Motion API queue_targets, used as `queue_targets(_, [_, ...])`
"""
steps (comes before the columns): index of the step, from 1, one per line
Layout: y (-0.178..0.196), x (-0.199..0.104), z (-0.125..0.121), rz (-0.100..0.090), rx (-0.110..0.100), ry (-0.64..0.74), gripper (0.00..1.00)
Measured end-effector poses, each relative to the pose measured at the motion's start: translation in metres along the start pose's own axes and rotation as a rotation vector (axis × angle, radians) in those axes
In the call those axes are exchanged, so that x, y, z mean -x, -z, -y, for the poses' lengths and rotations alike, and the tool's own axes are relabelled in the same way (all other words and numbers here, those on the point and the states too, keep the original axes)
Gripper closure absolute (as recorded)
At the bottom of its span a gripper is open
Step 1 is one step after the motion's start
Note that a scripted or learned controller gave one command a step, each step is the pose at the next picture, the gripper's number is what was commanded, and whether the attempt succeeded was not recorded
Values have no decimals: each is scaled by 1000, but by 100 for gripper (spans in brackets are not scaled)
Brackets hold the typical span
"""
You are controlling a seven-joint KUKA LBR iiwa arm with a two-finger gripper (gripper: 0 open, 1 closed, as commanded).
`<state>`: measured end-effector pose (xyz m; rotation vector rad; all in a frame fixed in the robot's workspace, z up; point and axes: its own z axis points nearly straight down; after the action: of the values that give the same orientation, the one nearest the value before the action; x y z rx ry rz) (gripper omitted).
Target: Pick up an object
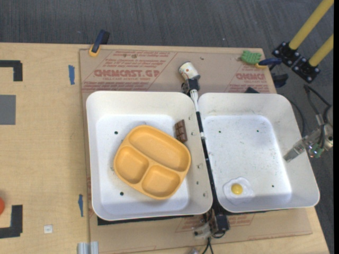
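Wiring (212,227) bunches at the near edge of the wooden surface (42,142), in the gap between two shallow white bins. A toy fried egg (237,189) lies flat in the near left corner of the right bin (296,189), close to the wall. In the left bin (100,120), a yellow divided plate (152,161) sits upright on the floor, turned at an angle, its three compartments facing up. A small brown bar (180,130) lies just beyond the plate's far right edge, against the bin's right wall. At the right bin's right rim, the tool (290,155) reaches in low over the edge, well apart from the egg and from the items in the other bin; whether it is spread or pressed together cannot be told. Farther back, a white-and-black fitting (188,74) stands by the bins' far meeting corners, a green clamp (250,57) grips the brown board (132,67), and two yellow poles (318,15) slant away.
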<state>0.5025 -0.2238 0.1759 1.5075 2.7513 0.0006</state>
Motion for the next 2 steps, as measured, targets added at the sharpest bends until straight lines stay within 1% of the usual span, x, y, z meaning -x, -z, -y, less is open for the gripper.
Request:
queue_targets(1, [10,1,-1,4,3,-2,100])
queue_targets(2, [0,19,-29,0,0,119,100])
